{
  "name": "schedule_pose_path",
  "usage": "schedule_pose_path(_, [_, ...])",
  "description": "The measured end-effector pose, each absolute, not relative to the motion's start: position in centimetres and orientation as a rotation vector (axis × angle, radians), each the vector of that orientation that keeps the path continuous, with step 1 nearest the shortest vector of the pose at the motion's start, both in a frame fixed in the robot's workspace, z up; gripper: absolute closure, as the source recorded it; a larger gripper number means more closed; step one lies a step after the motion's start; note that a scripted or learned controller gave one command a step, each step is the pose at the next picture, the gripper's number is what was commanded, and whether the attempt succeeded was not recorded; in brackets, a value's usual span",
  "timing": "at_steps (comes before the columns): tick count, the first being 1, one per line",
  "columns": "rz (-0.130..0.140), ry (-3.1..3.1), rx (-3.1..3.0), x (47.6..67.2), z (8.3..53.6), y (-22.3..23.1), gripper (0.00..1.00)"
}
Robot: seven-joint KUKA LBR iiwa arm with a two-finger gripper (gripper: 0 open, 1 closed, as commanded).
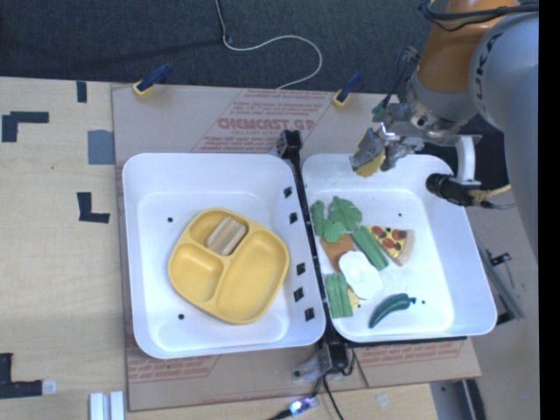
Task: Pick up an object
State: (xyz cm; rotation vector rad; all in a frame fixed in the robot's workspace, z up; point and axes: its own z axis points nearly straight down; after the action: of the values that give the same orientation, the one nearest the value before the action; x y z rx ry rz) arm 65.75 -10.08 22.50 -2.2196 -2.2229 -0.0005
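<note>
My gripper [374, 154] hangs over the far edge of the right bin [455, 234], shut on a small yellow piece [368, 163] that shows between its fingers, lifted off the bin floor. Below it in the bin lie toy foods: a green leafy piece [334, 217], a pizza slice [393, 241], a long green vegetable [370, 248], a white egg-like piece [360, 275], a dark green pepper [391, 307] and a green striped piece [338, 295].
The left bin [149, 191] holds a yellow divided plate [254, 278] with a tan bread-like piece [227, 233] in its far compartment. A black divider [297, 217] runs between the bins. A white cable [262, 42] lies on the dark surface behind.
</note>
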Motion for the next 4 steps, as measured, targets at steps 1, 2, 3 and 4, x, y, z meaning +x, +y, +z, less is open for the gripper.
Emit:
schedule_pose_path(1, [0.002, -2.224, -2.216, 65.5, 22.4, -6.7, 1.00])
schedule_pose_path(2, [0.004, -2.223, -2.219, 66.0, 21.4, -7.1, 1.00])
schedule_pose_path(3, [0.001, -2.223, -2.219, 67.0, 22.4, -6.6, 1.00])
schedule_pose_path(4, [0.004, -2.221, -2.221, 67.1, 21.8, -7.6, 1.00])
